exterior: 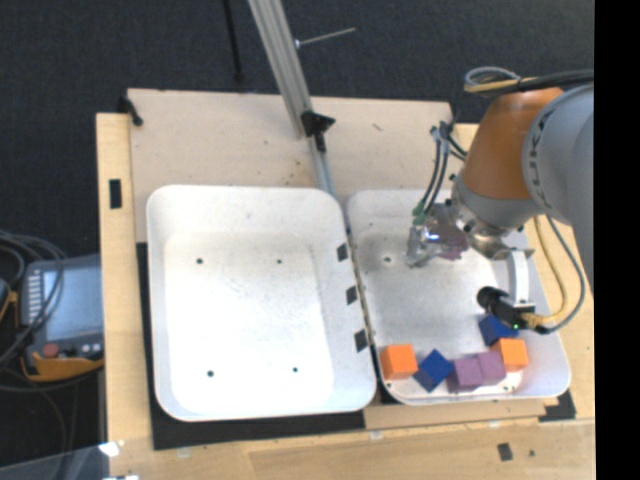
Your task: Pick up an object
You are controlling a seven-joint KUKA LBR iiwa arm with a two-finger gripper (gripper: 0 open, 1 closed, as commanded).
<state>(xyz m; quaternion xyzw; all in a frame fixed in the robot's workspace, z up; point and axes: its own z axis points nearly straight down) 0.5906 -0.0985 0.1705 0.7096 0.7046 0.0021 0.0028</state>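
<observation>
- Camera view is showing the blocks lying in a cluster along the right bin's [372, 218] near wall: an orange block [399, 360], a blue block [434, 369], a purple block [477, 371] and a second orange block [514, 353], with another blue block [494, 329] sitting just behind them.
- Seen from the bin's centre, that cluster is lying at about 5 to 6 o'clock, and the blocks are touching or nearly touching one another.
- The gripper [432, 244] is hanging over the bin's upper middle, at about 12 o'clock from the cluster and well apart from it.
- A small pinkish patch is showing right at the gripper; whether that is a gripped thing or part of the tool, I cannot tell, and I cannot tell how the hand itself is set either.
- The arm [520, 158] is reaching in from 3 o'clock, its orange band sitting above the wrist.
- The left bin [160, 218] is lying at 9 o'clock from the gripper, its bare white floor facing the camera.
- My reading is that the task is sitting at the approach step, with no block lifted out of the cluster yet.
- The next move is calling for travel toward 6 o'clock, then a descent on an outer block, probably the first orange one, since its left side is standing free of neighbours.
- Crowding is making a clean grasp harder among the middle blocks.
</observation>
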